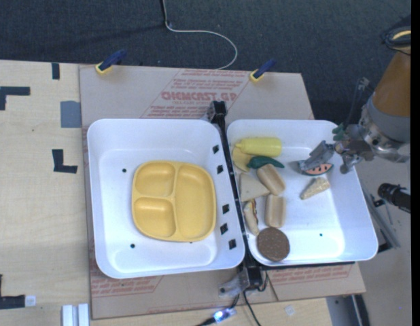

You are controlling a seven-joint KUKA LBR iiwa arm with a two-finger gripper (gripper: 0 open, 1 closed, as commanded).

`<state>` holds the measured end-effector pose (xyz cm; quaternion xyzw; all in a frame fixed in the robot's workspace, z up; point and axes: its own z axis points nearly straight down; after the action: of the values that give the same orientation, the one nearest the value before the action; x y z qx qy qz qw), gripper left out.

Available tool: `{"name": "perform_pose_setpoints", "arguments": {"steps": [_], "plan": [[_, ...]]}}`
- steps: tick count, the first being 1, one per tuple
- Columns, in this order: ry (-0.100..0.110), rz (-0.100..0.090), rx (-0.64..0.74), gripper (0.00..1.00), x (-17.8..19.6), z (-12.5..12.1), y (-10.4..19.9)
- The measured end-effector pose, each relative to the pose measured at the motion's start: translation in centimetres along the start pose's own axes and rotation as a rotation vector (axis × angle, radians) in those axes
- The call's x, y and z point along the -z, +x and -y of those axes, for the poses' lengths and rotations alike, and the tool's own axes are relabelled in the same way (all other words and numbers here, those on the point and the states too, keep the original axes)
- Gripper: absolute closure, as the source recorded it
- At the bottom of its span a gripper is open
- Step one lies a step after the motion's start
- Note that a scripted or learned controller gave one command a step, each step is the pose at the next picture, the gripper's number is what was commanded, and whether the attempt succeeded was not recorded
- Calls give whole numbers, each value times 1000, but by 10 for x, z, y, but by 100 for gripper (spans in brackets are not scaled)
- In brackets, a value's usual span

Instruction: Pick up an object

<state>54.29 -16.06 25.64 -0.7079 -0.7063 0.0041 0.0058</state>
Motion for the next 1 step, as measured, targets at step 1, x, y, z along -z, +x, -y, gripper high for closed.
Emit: {"name": "perform_pose_setpoints", "arguments": {"steps": [1], "plan": [[-12, 2, 3, 0, 7, -2, 0]]}}
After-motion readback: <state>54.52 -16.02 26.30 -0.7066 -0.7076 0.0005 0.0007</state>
